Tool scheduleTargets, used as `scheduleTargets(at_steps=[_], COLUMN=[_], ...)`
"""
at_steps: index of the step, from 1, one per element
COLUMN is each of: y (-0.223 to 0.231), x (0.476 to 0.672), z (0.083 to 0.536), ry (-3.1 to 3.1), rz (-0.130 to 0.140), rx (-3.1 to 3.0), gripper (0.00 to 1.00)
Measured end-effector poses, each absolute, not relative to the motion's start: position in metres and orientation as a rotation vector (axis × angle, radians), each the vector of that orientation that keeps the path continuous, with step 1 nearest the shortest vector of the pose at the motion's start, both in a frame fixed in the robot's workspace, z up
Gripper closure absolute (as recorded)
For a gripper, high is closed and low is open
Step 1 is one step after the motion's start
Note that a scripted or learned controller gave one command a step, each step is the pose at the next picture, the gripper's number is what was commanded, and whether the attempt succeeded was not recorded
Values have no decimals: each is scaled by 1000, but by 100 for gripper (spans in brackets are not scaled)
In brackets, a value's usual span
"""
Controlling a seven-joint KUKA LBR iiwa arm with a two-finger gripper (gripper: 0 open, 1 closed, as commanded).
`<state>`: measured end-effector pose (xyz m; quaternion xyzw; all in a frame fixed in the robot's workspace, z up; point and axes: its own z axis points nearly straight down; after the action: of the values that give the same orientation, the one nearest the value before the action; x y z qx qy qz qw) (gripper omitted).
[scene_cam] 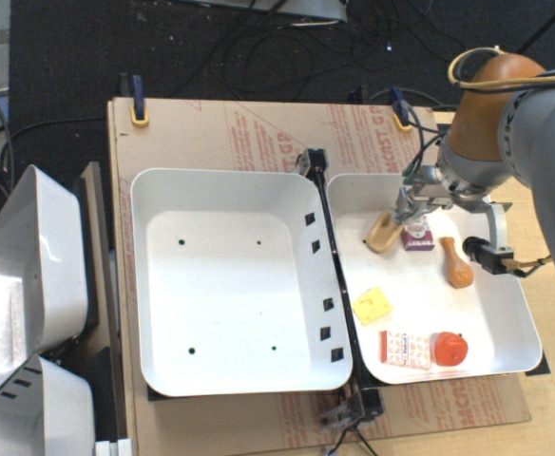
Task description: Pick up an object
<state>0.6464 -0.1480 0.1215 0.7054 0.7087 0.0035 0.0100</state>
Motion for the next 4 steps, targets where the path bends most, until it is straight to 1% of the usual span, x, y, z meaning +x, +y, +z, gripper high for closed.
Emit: scheduleTargets(at_steps=[1, 2, 3, 4], y=[-148, -148, -148, -113], x=[646, 647, 647, 640], z=[121, 132, 131, 94], ry=[2214, 2213, 2214, 2226], rz=[10, 13, 12, 6], rx=[2202, 2199, 2198, 2211], gripper=[0, 100, 0, 0])
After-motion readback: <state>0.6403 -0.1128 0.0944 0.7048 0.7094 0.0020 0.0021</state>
